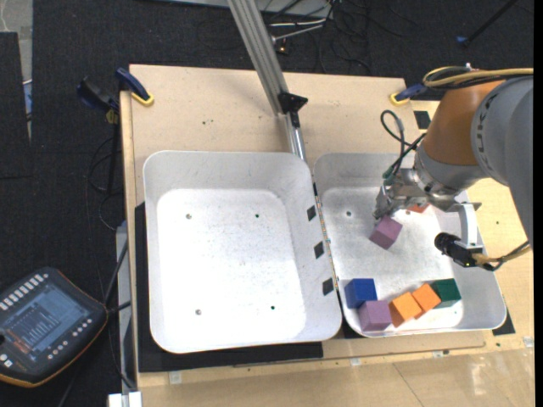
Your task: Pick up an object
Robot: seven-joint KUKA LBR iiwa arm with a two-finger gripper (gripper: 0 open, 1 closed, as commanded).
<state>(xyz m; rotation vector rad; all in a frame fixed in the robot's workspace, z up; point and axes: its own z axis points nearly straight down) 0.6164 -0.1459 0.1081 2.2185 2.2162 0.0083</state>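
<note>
The gripper [393, 210] is hanging over the right bin [487, 312], its fingers clamping a tilted purple cube [385, 232]; blue, purple, orange and green blocks are lying along the bin's near edge

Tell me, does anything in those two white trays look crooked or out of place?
One thing: a purple block sits tilted on a corner just under the gripper in the right bin, apart from the blue, purple, orange and green blocks clustered along the near edge.
</note>
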